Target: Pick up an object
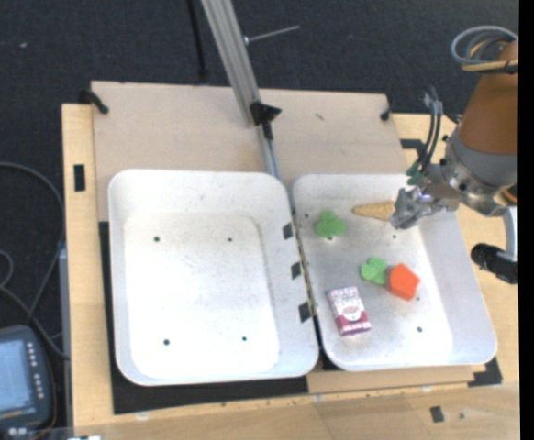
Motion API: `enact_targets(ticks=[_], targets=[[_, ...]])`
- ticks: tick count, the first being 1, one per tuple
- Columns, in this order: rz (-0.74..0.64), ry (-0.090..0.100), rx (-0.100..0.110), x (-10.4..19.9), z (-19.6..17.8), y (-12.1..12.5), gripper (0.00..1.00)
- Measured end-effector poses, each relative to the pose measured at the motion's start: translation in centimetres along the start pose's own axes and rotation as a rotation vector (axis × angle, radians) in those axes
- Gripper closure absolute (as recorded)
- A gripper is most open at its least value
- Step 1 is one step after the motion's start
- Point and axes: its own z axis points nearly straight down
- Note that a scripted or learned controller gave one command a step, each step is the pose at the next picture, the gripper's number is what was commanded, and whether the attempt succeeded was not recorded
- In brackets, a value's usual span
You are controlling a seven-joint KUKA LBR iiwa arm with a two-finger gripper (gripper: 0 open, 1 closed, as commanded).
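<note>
Where tool [406, 211] hovers, tan cone [371, 211], right bin [464, 273]

My bins [203, 200] are speckled white; I see two green pieces [330, 225], an orange block [404, 281], a tan cone [372, 211], a maroon-and-white carton [348, 311].
</note>
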Motion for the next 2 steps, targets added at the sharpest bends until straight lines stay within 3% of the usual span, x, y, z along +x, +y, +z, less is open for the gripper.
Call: enact_targets(ticks=[2], targets=[[-0.002,0.002,0.001,11.4,1.6,0.3,1.0]])
